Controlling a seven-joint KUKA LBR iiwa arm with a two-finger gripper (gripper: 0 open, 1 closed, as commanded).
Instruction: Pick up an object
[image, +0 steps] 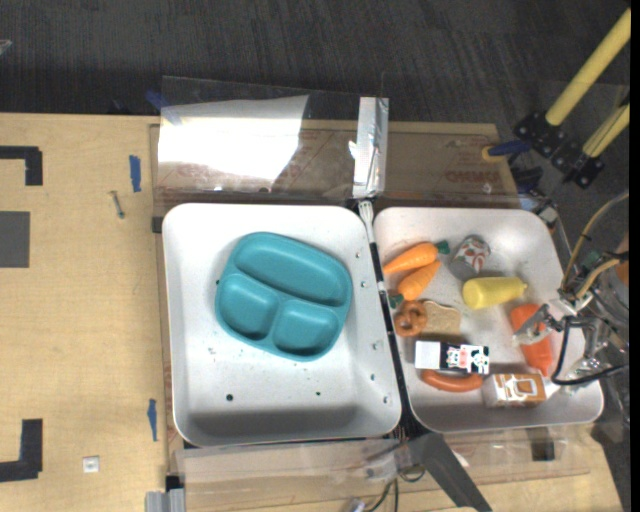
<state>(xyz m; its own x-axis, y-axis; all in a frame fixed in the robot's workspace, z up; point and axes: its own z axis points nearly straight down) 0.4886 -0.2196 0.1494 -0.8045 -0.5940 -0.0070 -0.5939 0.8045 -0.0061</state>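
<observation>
Toy carrots (412, 260) in right bin (520, 222)

The hand (590, 325) sits half cut off at the right edge (blurred, its grip unreadable).

Toy foods scattered in the right-hand white bin (575, 405), all lying loose on its floor.

An orange-red plastic piece (537, 352) lies right at the gripper (553, 322), partly hidden by it; whether they touch cannot be told. A yellow plastic block (492, 291) rests on its side near the gripper, up and to its left. A small brown-and-white carton (518, 388) lies just below the gripper. Farther left sit a black-and-white carton (452, 356) touching a red sausage (450, 380), a tan bread slice (441, 317) and a brown pretzel (409, 319). Two orange carrots (413, 260) lie side by side, slanted, farthest from the gripper, with a grey rounded lump (470, 253) beside them.
</observation>
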